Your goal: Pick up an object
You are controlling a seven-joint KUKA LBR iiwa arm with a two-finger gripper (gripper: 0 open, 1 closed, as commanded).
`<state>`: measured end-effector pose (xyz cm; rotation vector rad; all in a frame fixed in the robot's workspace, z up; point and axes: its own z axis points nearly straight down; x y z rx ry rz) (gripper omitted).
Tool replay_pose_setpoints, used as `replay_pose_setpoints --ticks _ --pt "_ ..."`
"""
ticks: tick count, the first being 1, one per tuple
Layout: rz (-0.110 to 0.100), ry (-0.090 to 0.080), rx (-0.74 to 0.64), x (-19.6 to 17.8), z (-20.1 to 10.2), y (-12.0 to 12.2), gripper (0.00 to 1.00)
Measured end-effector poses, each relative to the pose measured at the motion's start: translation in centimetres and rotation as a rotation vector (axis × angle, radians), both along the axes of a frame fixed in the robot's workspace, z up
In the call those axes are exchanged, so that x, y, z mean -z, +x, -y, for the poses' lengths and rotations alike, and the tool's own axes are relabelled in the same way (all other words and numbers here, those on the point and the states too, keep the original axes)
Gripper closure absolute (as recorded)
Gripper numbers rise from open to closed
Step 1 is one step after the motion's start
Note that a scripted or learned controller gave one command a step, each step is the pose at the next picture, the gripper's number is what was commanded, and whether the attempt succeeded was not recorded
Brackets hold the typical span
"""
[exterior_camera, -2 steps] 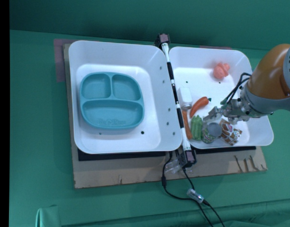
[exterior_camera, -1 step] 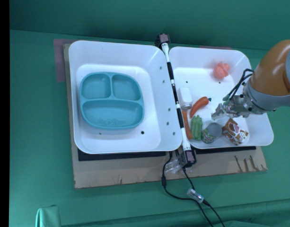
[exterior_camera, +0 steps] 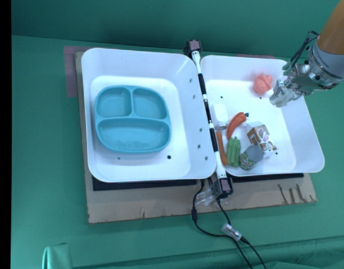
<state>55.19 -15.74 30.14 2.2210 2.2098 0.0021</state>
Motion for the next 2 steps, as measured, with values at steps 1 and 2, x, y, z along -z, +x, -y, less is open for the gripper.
replay_pose_setpoints --ticks 1,2 --pt "-0.001 0.000 0.001 0.0 0.0 0.0 0.00" --pt "-0.001 0.001 0.001 11.2 -4.3 -4.6 0.00"
